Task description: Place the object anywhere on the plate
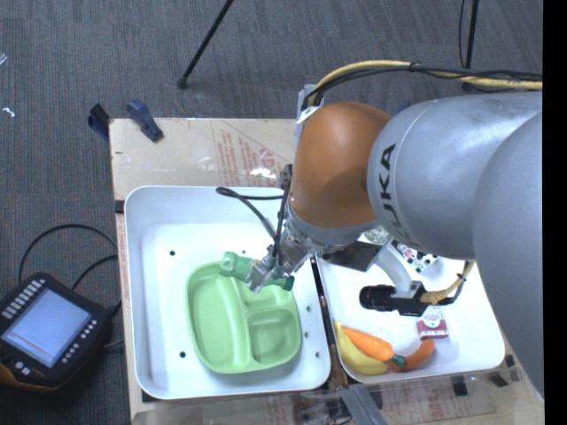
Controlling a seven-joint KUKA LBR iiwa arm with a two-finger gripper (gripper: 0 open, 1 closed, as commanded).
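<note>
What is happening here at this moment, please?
A grey KUKA arm reaches in from the right, and its gripper is low over the far rim of the green divided plate, which lies in the left white bin. A small green object sits at the gripper's tip, by the plate's edge; whether it is gripped is unclear. In the right bin lie a carrot, a banana and a small red and white item.

1. Dark grey carpet (177, 25) with a fine ribbed weave covers the floor.
2. A thin tripod leg (213, 29) slants down onto it.
3. A handheld control pendant (49, 330) lies at the lower left, cable looping behind.
4. The brown bench top (213, 149) carries a blue clamp (143, 120) at its corner.
</note>
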